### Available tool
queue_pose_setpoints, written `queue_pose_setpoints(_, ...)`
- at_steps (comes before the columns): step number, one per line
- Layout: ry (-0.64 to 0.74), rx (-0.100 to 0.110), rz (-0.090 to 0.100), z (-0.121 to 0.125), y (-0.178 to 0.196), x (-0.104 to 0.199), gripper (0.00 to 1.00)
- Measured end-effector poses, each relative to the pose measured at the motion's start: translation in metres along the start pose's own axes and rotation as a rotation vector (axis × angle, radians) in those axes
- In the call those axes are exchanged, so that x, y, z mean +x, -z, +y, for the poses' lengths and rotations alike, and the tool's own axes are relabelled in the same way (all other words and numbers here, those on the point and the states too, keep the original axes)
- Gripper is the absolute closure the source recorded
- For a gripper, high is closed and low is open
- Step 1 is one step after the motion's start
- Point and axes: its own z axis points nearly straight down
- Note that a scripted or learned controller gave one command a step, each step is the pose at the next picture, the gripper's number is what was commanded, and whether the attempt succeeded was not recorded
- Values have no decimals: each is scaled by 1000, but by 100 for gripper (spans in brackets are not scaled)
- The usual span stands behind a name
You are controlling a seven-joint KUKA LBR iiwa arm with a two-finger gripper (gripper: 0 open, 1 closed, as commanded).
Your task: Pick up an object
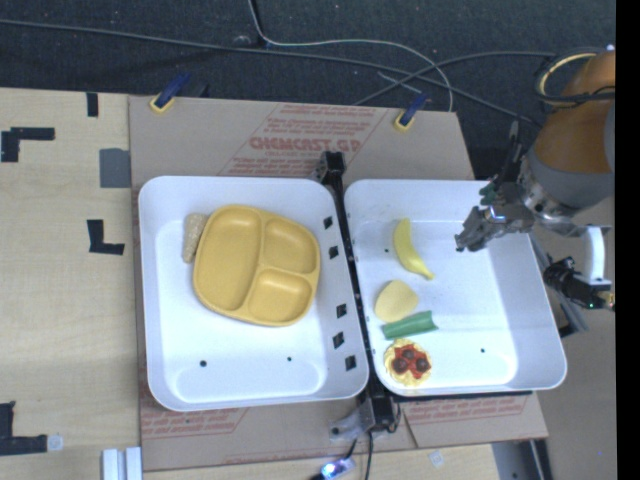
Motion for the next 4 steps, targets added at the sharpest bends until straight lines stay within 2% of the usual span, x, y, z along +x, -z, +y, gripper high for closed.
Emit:
queue_pose_setpoints(1,0,1,0,2,48,0,100)
queue_pose_setpoints(2,4,6,2,18,48,51,100)
queue_pose_setpoints(3,3,7,2,20,40,95,100)
queue_pose_setpoints(4,4,6,2,24,39,151,100)
